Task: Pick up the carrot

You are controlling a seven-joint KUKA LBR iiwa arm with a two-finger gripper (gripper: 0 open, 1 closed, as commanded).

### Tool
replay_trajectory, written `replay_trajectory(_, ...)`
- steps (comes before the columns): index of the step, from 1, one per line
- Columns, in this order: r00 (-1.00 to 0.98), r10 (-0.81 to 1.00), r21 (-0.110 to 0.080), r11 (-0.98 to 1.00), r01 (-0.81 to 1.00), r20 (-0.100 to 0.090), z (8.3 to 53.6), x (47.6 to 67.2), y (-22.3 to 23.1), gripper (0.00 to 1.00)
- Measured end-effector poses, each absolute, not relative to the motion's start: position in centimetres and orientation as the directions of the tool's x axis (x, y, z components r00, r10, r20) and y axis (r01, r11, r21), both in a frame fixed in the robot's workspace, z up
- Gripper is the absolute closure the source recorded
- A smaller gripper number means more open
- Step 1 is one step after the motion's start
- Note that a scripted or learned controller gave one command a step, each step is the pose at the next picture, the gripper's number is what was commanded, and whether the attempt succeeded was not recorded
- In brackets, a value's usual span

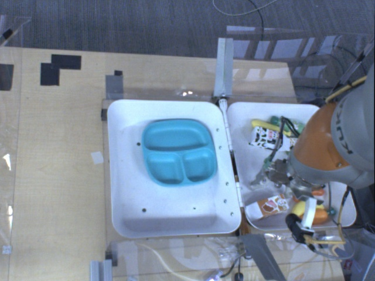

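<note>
The carrot (320, 215) shows as a small orange piece at the near right of the right bin (240, 127), partly covered by the wrist's hardware. My gripper (270, 173) hangs low over the middle of that bin, left of and a little beyond the carrot, with nothing visibly between its parts. The arm's orange band (316, 142) covers the right half of the bin.
A blue divided plate (179, 151) lies in the left bin (126, 209). In the right bin are a yellow-and-green item (270, 123) at the back, a black-and-white patterned packet (263, 137), an orange-and-white packet (270, 205) near the front and a yellow thing (300, 207).
</note>
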State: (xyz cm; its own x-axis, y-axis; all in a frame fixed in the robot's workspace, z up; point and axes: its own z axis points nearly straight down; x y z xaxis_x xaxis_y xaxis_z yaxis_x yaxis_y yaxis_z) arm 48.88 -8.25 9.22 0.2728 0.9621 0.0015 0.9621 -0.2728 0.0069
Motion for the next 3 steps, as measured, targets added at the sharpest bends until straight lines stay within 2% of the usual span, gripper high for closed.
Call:
replay_trajectory(1, 0.481, 0.877, 0.003, -0.481, 0.877, 0.000, 14.1, 53.7, -13.0, 0.00)
replay_trajectory(2, 0.613, 0.790, 0.013, -0.613, 0.790, 0.006, 9.0, 49.1, -8.7, 0.00)
replay_trajectory(3, 0.809, 0.588, 0.002, -0.809, 0.588, 0.000, 17.1, 53.0, -16.3, 0.00)
